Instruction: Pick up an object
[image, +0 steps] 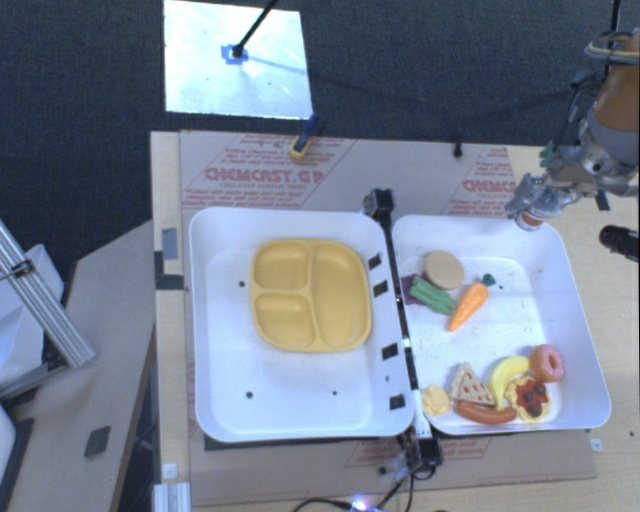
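Above the right bin's (575, 290) far right corner hung the end effector (530, 212), its opening impossible to tell; the carrot (467, 306) lay nearer and left, long axis slanting near-left.

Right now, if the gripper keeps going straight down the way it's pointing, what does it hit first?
Probably the far right corner of the right bin, at its rim or the bare floor inside it. The gripper hangs over that corner, away from the toy food. Depth is hard to judge from this slanted view.

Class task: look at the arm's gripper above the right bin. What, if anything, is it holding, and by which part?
Nothing can be seen held. The gripper hangs over the right bin's far corner, away from the toy food.
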